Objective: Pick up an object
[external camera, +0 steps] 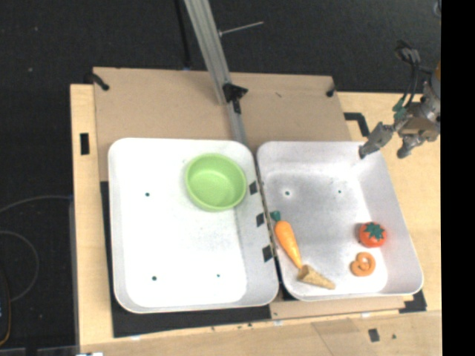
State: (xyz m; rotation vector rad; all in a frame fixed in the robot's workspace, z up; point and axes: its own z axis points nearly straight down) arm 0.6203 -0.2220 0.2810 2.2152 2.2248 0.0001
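Nothing picked yet: your pincer (386,143) hangs spread and empty over the right bin's (326,165) far corner; carrot (288,243), tomato (372,233) untouched.

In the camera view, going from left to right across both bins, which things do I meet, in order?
Green bowl → carrot → cone → pretzel → tomato → gripper.

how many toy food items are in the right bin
4 in the right bin: carrot by its left wall, cone just below it, tomato and pretzel near its right wall.
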